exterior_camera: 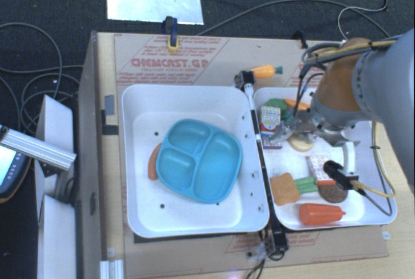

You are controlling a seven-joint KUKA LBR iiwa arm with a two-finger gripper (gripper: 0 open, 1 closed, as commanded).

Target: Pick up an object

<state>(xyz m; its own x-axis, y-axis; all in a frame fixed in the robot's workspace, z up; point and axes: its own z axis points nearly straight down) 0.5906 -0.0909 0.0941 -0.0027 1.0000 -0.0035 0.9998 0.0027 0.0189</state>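
My gripper (283, 133) reaches down into the upper left part of the right bin (379, 209), under the grey wrist and orange band. It hangs just beside a small white carton (270, 118) and over a tan round piece (301, 142). Nothing is visibly held. Nearby in that bin lie a green piece (277, 104), a brown toast slice (284, 187), a green stick (306, 184), a dark brown cookie (333, 193), a white packet (317, 164) and an orange carrot (320, 212). The arm hides the bin's upper right part.
The left bin (139, 115) holds a blue divided plate (200, 159) with an orange sausage (153, 161) at its left edge. A small orange carrot toy (266, 71) lies on the cardboard behind the bins. Cables loop around the arm's wrist.
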